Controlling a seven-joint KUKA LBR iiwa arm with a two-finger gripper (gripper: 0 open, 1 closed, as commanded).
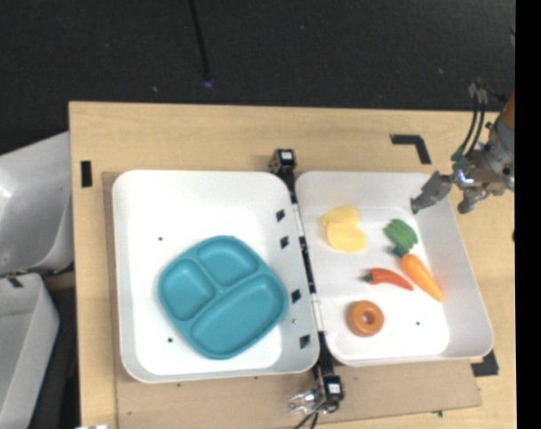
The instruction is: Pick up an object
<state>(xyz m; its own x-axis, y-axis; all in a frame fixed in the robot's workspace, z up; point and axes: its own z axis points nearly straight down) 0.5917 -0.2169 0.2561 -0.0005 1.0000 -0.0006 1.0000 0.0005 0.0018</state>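
Pale wooden bench [207,137] on a dark floor [252,34]; white furniture [20,213] at left

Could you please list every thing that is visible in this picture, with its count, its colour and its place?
bench: one, light wood, under both bins
bins: two, white, shallow, side by side on the bench
divided plate: one, teal, three compartments, in the left bin
yellow toy food: one, yellow, upper left of the right bin
carrot: one, orange with a green top, right part of the right bin
chilli pepper: one, red, just left of the carrot
doughnut: one, orange-brown ring, lower part of the right bin
gripper: one, grey, above the right bin's upper right corner; fingers apart, holding nothing
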